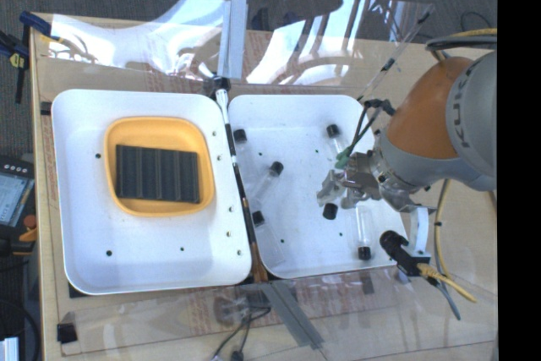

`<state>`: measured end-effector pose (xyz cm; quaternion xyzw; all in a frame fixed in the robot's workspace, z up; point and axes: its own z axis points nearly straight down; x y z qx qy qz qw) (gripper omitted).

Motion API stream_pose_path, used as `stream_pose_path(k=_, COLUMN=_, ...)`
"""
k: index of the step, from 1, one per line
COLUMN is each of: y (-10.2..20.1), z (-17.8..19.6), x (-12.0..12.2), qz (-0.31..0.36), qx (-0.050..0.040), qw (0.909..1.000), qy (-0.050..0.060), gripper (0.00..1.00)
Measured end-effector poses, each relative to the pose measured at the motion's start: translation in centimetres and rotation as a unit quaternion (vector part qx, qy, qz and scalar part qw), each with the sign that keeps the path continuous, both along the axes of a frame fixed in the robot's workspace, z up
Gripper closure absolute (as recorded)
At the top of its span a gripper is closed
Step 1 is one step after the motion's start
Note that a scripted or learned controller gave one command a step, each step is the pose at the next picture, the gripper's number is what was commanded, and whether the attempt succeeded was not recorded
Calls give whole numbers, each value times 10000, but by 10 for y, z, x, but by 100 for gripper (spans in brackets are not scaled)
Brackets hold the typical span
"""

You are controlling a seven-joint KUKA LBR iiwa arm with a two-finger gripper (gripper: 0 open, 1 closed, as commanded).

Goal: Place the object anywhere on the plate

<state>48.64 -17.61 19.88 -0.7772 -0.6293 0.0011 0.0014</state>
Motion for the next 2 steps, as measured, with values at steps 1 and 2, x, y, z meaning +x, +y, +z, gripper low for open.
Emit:
stream_pose_path(k=1, y=47, z=15, x=-10, qz=386, qx=12, qw=9993, qy=12, gripper=100)
stream_pose_path(k=2, y=65, z=14, x=64, qz=922, qx=6, qw=9957, qy=5, gripper=100)
